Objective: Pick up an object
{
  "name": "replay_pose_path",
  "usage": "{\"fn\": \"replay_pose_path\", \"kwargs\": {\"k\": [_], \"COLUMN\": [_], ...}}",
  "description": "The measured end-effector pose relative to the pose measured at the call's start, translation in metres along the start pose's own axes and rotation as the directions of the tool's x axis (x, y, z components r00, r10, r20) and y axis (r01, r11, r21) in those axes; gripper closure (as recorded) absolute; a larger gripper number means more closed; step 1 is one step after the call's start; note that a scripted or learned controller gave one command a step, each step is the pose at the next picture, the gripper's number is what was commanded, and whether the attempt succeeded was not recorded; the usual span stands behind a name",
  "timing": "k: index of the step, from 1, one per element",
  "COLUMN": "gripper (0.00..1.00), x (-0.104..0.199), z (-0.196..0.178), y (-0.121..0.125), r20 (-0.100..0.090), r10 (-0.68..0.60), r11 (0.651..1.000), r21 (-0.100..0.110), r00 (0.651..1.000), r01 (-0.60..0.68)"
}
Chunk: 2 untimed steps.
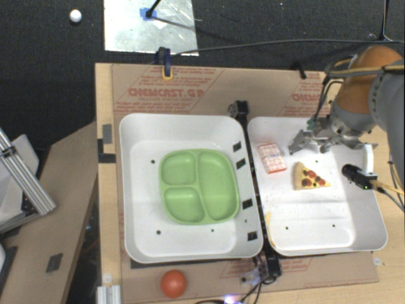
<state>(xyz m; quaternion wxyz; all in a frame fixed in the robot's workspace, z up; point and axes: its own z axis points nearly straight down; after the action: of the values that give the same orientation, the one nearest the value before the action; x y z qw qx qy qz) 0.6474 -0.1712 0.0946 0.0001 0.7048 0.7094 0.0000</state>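
In the right bin (329,233) lie a toy pizza slice (309,177) near the middle and a small pink-and-white packet (271,158) at its left side. My gripper (309,145) hangs over the far part of this bin, just above and behind the pizza slice. Its fingers (296,145) stand open, with nothing between them. The packet sits to the gripper's left, apart from it.
The left bin (142,233) holds a green divided plate (199,186). An orange ball (173,283) rests on the bench in front of the left bin. Black clips line the seam between the bins. The grey arm (367,94) comes in from the right.
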Motion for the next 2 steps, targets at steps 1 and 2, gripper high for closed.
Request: {"fn": "replay_pose_path", "kwargs": {"k": [1, 2], "gripper": [1.0, 1.0], "x": [0.0, -0.003], "z": [-0.014, -0.062], "y": [0.002, -0.004], "r20": [0.001, 0.001], "r10": [-0.002, 0.005], "r11": [1.0, 1.0], "r21": [-0.006, -0.006], "r00": [1.0, 1.0], "r01": [0.002, -0.005]}}
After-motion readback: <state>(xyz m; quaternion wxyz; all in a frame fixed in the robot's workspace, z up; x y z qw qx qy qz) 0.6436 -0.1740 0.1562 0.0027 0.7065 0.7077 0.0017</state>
